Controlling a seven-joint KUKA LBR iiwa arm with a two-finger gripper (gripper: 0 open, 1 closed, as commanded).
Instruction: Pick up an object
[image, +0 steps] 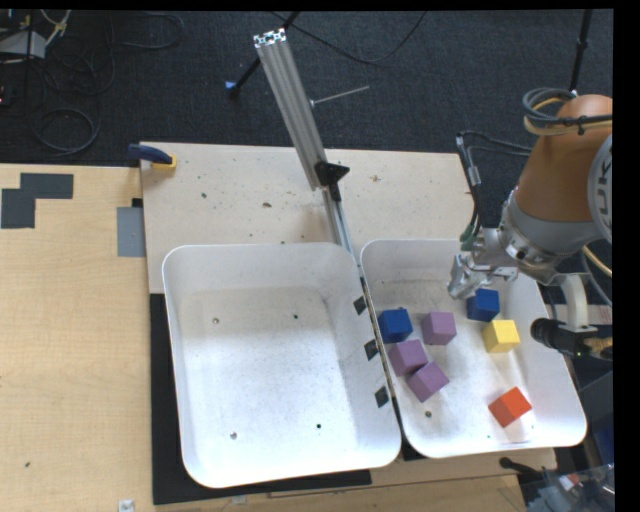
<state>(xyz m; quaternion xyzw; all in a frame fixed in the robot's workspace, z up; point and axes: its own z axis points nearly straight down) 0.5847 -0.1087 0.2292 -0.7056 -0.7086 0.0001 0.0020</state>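
The right bin holds several small cubes. A blue cube lies near its left wall, with three purple cubes beside and below it. A yellow cube and an orange-red cube lie toward the right wall. My gripper hangs over the upper middle of this bin. A second blue cube sits right at its lower right side, touching or nearly touching it. Whether that cube is between the fingers cannot be made out.
The left bin stands next to the right one, with black clips along the shared wall. A slanted aluminium bar rises behind the bins. A blue and yellow clamp lies at the bench's back left.
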